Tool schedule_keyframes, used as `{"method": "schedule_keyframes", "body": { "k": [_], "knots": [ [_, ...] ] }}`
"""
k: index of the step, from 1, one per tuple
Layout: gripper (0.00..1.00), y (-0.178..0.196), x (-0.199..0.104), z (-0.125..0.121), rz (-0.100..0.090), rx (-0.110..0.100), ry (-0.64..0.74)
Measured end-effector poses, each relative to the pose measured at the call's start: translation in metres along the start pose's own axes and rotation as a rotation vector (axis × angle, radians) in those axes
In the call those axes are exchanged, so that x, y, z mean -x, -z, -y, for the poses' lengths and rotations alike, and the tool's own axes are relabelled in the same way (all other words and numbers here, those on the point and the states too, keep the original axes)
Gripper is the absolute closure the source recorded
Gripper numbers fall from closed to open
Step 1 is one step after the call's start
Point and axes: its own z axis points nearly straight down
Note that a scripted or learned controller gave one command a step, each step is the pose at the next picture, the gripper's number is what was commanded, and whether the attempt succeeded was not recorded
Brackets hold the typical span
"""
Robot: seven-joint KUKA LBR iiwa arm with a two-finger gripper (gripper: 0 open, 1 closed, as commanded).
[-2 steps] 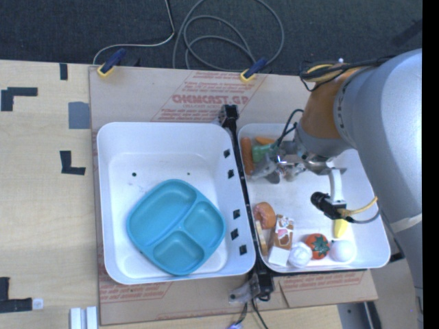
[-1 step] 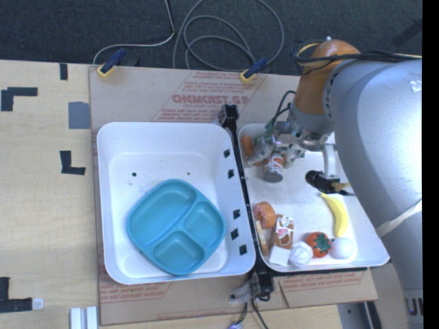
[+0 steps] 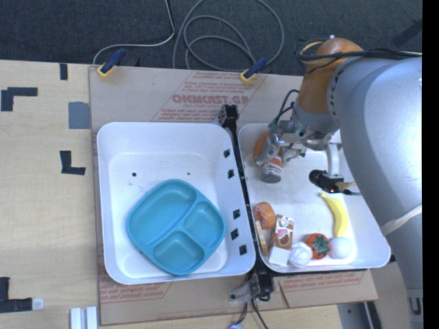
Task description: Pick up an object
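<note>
— Bench setup, quick?

— Pale wood-look bench [image 3: 41,184], cardboard sheet [image 3: 199,98] on it, 2 white bins side by side on the sheet. Dark carpet behind, w/ a looped cable [image 3: 226,33].

— Task obj?

— I'd take the can [image 3: 270,164]: orange & white label, grey end. It's in the right bin [image 3: 302,204], far-left part, near the wall btwn the bins. It looks a bit tipped, not sure.

— And the robot?

— The gripper [image 3: 282,144] is right at the can's upper end, touching or v. close. Closed on it or spread apart, can't tell; the wrist hides that. The grey arm [image 3: 384,129] comes in from the can's right, orange band [image 3: 319,81] up-right of the can.

— What else is near the can?

— All toward the view's bottom from it, same bin. A brown bun [image 3: 265,215] is nearest, just below the can. A small carton [image 3: 283,233] touches the bun on its far side from the can. A white lump [image 3: 300,255] is further down. A banana [image 3: 337,216] is down-right of the can, apart from it. A tomato [image 3: 317,245] and a white ball [image 3: 341,247] sit side by side past the banana's end.

— Other bin?

— The left bin [image 3: 158,149] is left of the can, across the wall. It holds a blue divided plate [image 3: 176,226], down-left of the can, well apart.
</note>
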Motion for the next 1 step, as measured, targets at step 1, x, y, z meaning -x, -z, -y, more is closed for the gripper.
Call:
{"method": "schedule_keyframes", "body": {
  "k": [1],
  "knots": [
    [1.0,0.0959,-0.0797,0.0822,-0.005,0.056,0.014]
  ]
}}
